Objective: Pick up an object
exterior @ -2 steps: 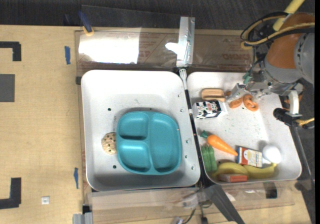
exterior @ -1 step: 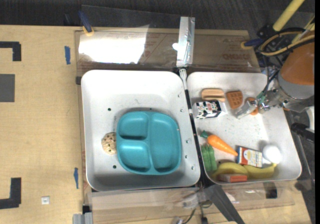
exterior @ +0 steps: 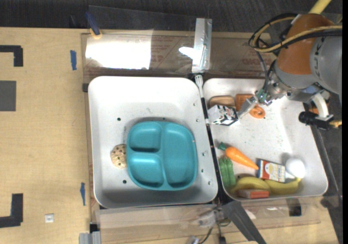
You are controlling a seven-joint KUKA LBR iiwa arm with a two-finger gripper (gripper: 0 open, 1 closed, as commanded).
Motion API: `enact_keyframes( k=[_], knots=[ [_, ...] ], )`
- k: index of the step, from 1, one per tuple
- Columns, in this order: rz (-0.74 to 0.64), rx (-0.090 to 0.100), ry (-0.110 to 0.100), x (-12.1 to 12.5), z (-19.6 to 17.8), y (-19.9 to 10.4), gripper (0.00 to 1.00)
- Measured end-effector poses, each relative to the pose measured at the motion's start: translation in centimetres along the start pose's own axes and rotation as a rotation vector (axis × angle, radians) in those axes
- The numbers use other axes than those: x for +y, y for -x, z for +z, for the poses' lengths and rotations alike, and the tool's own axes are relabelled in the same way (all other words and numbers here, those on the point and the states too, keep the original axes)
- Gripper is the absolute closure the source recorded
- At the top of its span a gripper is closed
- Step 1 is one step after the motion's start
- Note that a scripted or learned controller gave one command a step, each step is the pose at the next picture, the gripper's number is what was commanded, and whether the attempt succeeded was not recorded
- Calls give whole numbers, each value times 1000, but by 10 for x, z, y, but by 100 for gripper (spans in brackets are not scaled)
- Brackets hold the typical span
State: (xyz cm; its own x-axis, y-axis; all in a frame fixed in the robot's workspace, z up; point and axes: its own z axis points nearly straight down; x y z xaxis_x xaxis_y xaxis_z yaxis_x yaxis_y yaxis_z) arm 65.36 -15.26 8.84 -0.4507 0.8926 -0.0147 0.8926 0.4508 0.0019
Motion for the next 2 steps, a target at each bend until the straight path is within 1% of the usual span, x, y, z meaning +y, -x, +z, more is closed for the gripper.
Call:
enact_keyframes(
  k=[1,2],
  knots=[
    [263,13,-2,-22,2,7,0],
    [25,13,0,-50,2,23,0]
  ],
)
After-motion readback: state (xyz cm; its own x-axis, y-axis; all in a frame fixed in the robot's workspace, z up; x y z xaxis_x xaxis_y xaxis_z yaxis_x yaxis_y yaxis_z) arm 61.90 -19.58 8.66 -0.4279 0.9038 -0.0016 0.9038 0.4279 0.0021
